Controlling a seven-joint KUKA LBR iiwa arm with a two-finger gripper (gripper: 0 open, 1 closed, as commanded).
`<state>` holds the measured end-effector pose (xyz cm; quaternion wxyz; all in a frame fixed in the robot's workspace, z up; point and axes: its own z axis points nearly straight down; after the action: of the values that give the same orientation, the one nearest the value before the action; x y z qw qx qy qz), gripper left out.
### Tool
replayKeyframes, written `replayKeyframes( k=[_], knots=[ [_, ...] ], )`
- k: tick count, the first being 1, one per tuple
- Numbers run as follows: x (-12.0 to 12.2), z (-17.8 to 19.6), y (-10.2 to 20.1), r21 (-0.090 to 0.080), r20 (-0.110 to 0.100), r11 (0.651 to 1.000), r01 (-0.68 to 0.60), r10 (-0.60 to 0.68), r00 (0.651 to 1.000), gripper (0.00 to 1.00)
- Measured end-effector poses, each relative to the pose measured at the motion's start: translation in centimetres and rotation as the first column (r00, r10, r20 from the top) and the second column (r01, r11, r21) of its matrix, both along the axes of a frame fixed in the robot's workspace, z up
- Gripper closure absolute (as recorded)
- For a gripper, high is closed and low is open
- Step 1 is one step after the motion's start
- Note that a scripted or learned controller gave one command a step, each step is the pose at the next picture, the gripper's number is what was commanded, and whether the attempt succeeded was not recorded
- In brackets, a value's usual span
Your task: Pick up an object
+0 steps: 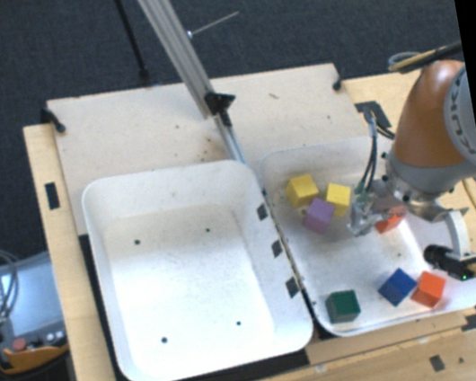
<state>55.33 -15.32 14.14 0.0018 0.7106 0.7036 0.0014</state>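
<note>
Bench (64, 261), pale wood: carrying two shallow white bins side by side, left bin (188, 271) nearing the left edge, right bin (352, 320) nearing the right edge.

Grey arm (449, 148), bulbous orange band above wrist, dark cables alongside, small metallic pincer (364, 219).

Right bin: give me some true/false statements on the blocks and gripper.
1. Two yellow blocks lie in the right bin. True.
2. The green block lies in the left bin. False: it lies in the right bin, near its front left corner.
3. The blue block is beside the orange block. True.
4. The gripper is over the left bin. False: over the right bin, near the purple block.
</note>
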Motion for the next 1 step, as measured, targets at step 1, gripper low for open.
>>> replayKeyframes(
  k=[1],
  knots=[
    [-0.14,4.87,-1.00,-0.002,0.002,1.000,-0.007,0.007,1.000,1.00]
  ],
)
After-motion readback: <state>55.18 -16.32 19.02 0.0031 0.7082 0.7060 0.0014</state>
